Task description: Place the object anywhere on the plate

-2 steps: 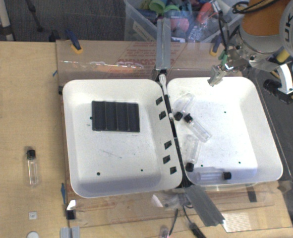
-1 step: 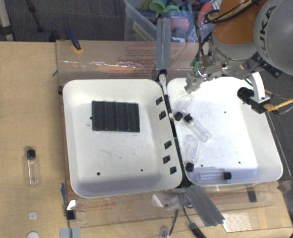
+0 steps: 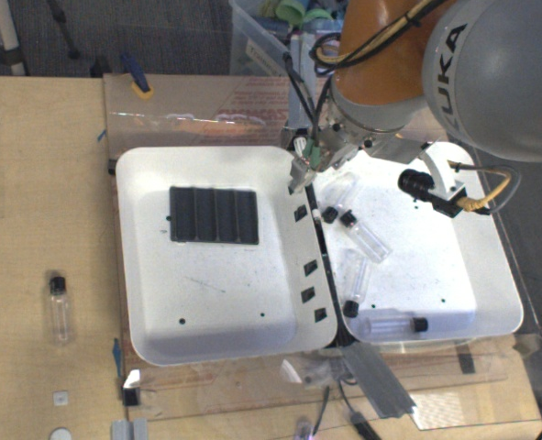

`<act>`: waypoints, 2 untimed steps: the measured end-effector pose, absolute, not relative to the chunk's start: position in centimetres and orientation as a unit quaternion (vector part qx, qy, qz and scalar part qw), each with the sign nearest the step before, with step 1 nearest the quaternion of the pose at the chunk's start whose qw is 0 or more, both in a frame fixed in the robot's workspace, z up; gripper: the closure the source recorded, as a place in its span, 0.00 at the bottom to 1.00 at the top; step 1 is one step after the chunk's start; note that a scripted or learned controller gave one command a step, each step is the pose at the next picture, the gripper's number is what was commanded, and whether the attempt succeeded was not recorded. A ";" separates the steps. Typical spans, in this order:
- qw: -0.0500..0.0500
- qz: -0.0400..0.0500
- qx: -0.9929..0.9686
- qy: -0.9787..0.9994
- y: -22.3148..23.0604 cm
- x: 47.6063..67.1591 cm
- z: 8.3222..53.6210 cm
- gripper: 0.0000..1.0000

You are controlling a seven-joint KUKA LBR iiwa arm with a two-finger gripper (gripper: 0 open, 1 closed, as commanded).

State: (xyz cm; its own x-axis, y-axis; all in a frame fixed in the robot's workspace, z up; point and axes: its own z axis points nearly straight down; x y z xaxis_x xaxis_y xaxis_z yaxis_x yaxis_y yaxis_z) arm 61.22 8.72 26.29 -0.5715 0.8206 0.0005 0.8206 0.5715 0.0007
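Observation:
A black ribbed plate (image 3: pixel 214 215) lies flat in the left bin (image 3: pixel 160 291), toward its back half. Several clear vials with black caps lie in the right bin (image 3: pixel 463 273): one near the divider (image 3: pixel 341 193), one just right of it (image 3: pixel 370 239), one lower down (image 3: pixel 354 278) and one along the front wall (image 3: pixel 394 324). My gripper (image 3: pixel 305 163) hangs under the orange wrist band at the back end of the divider between the bins, just above and left of the nearest vial. I see nothing held in it.
Another vial (image 3: pixel 60 307) lies on the wooden bench left of the bins. A clear tub of coloured items (image 3: pixel 280 12) stands behind the bins. A black fitting with a yellow cable (image 3: pixel 426 189) hangs over the right bin's back. Black clips (image 3: pixel 309 269) line the divider.

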 end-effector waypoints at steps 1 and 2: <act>-0.002 -0.001 -0.529 -0.848 10.0 65.5 30.5 1.00; 0.000 0.000 -0.524 -0.852 17.1 58.6 25.7 1.00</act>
State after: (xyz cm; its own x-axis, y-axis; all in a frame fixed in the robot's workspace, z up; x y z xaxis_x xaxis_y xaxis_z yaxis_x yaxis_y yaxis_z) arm 58.64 17.07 25.71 -0.4506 0.8927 0.0005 0.8927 0.4506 0.0002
